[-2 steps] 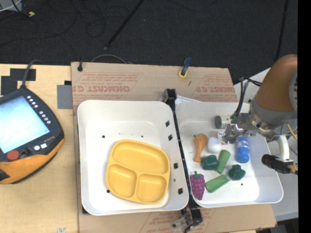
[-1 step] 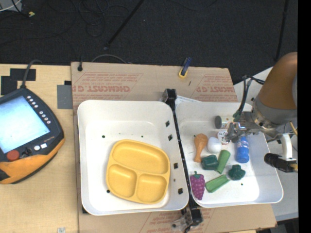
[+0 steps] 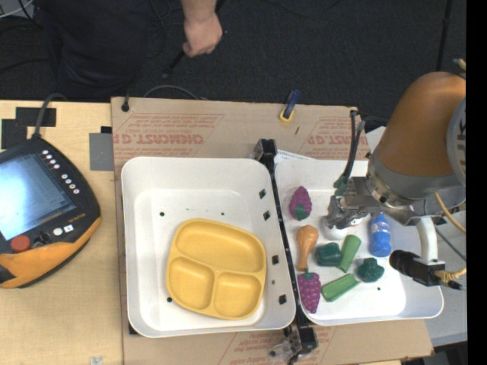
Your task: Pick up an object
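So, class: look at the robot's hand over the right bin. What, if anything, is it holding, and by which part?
It cannot be told. The hand sits low in the right bin, just above the dark green toy, with nothing visibly in its grasp.

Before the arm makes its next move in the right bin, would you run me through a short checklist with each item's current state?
1. End effector is over the right bin: ok.
2. Something is already held: cannot tell.
3. Items within reach, such as the blue bottle and dark green piece: ok.
4. Items spaced for a clean pick: not ok, clustered.
5. Yellow tray is away in the left bin: ok.
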`<state>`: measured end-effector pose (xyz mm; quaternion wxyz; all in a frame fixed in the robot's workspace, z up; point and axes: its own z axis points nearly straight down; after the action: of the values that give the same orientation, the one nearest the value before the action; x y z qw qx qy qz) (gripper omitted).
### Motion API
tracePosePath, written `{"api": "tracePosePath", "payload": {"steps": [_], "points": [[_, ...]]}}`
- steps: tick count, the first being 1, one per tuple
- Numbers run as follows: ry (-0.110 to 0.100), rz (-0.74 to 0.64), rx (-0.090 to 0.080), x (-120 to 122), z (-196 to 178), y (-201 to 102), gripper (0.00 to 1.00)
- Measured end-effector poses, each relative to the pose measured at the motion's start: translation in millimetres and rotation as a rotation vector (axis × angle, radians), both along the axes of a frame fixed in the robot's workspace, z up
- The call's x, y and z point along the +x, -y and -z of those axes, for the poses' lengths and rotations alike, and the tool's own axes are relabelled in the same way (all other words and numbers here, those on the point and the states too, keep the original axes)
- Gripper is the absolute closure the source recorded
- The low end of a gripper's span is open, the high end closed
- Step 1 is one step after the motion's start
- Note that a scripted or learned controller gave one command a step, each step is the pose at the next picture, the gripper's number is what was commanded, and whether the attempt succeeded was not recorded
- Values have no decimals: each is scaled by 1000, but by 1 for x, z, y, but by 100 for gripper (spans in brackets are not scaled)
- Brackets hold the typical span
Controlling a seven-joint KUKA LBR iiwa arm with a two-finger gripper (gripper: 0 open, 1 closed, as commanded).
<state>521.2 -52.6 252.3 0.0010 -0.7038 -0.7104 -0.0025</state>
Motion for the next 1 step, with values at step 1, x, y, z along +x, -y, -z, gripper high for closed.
{"api": "tracePosePath", "payload": {"steps": [1], "points": [[0,14,-6,-47,-61,46,100]]}}
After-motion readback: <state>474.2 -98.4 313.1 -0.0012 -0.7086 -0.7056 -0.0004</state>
